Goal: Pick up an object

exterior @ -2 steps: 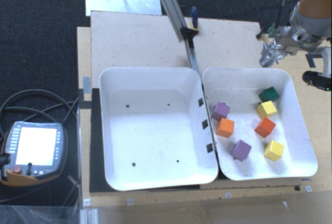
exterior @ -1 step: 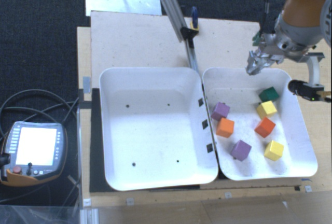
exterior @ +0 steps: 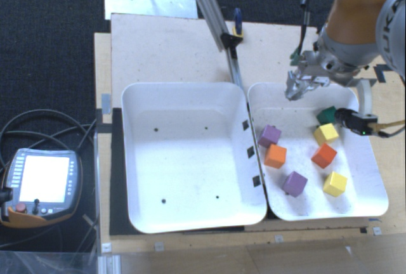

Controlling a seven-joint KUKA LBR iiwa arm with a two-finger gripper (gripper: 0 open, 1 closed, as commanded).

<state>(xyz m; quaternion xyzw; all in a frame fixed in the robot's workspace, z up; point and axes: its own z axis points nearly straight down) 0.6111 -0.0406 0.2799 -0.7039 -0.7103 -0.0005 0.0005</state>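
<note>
Hand [exterior: 297, 90] hovers over the right bin's [exterior: 374, 203] far edge, can't tell its grip state, nothing visibly in it; cubes sit loose below: purple cube [exterior: 271, 135], orange cube [exterior: 275, 156], green cube [exterior: 327, 115].

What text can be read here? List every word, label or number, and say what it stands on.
None can be read.
Pendant: its screen glares white and the button markings are too small.
Blocks, such as the orange one: plain faces.
Black tags on the left bin's rim: nothing legible.
</note>
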